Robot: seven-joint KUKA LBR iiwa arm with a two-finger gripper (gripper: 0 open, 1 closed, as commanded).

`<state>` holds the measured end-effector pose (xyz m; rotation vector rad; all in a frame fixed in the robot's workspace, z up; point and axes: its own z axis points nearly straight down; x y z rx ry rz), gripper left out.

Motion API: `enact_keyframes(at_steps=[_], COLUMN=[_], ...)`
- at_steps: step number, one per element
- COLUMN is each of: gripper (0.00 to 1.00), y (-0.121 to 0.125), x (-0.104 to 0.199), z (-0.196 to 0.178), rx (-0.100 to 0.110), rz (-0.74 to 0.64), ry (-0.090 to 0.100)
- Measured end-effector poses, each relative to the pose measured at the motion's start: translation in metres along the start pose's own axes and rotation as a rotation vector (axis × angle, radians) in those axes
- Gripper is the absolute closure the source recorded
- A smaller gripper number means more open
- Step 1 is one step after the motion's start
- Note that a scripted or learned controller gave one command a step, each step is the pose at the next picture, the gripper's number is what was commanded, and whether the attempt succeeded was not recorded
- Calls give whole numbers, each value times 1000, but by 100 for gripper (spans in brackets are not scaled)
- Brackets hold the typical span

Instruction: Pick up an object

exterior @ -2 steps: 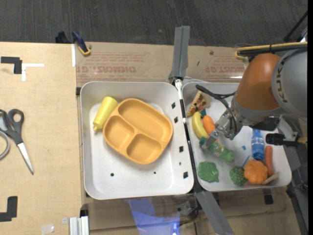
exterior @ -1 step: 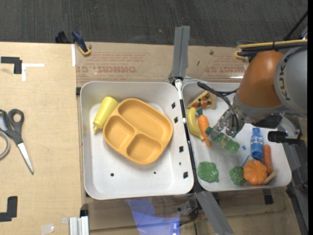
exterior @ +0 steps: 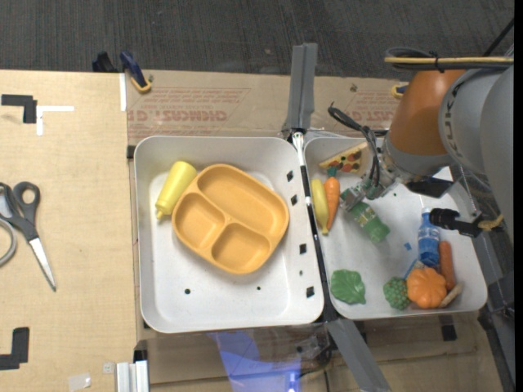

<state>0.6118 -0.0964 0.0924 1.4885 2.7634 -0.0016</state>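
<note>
The likeliest target is the green bottle [exterior: 369, 223] lying tilted on the floor of the right bin [exterior: 466, 288], just right of the toy carrot [exterior: 331, 198], which leans against the divider beside a yellow piece [exterior: 319, 202]. The hand [exterior: 365, 189] hangs just above the bottle's upper end, probably lining up a grasp; whether it is apart or together I cannot tell. Farther from the carrot sit a pizza slice [exterior: 345, 159], blue bottle [exterior: 429, 243], orange pumpkin [exterior: 426, 287] and green lettuce [exterior: 349, 287]. The left bin [exterior: 155, 300] keeps a yellow divided tray [exterior: 230, 217].
</note>
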Motion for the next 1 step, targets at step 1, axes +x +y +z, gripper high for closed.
enact_keyframes(at_steps=[1], gripper=[100], y=[68], x=[49], z=[-100], rx=[0], rz=[88], ry=[0])
